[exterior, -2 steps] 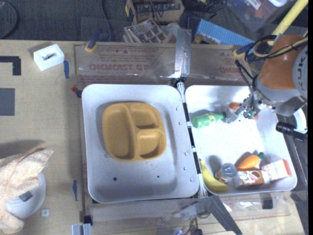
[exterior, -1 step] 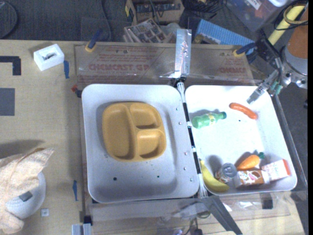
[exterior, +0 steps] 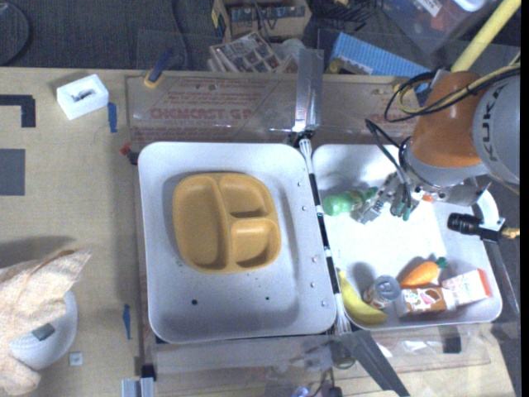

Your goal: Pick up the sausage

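The fingers (exterior: 382, 204), their opening impossible to tell, are lowered just beside a soft green toy (exterior: 339, 203), seemingly for a grasp.

To my left sits the wide shallow white plastic bin (exterior: 165, 222), and in it a mustard-yellow divided plastic tray (exterior: 225, 220) with three compartments, lying flat toward the bin's far half. The second white bin (exterior: 430, 246) lies just beside it on the right. Along its near edge I see a yellow banana (exterior: 357, 304) curving against the left wall, a small grey round can (exterior: 384, 289) touching it, an orange carrot (exterior: 421, 272) with a green tip, and a white-and-orange juice carton (exterior: 446, 294) lying on its side. Near its far-left corner rests a green soft toy (exterior: 340, 203). On the tan wooden surface (exterior: 66, 180), well apart at the far left, stands a small white box (exterior: 83, 96); a crumpled beige cloth (exterior: 37, 292) lies at the near left.
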`<action>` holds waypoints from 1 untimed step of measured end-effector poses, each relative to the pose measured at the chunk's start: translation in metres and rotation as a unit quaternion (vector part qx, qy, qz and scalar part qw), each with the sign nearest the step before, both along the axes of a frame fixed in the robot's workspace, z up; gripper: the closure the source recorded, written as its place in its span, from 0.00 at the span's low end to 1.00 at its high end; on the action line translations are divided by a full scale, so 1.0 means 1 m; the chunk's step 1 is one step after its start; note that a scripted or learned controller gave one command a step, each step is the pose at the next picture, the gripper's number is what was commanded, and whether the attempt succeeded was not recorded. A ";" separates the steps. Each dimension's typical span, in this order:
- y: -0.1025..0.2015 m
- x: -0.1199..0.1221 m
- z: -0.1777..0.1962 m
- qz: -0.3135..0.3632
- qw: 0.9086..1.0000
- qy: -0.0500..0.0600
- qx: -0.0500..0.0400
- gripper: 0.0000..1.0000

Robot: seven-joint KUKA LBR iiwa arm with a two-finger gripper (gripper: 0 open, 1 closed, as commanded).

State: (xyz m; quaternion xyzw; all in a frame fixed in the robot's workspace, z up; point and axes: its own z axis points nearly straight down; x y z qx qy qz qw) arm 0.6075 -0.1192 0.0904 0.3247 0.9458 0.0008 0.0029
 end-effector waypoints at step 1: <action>-0.006 -0.023 0.165 -0.153 0.988 0.000 0.000 1.00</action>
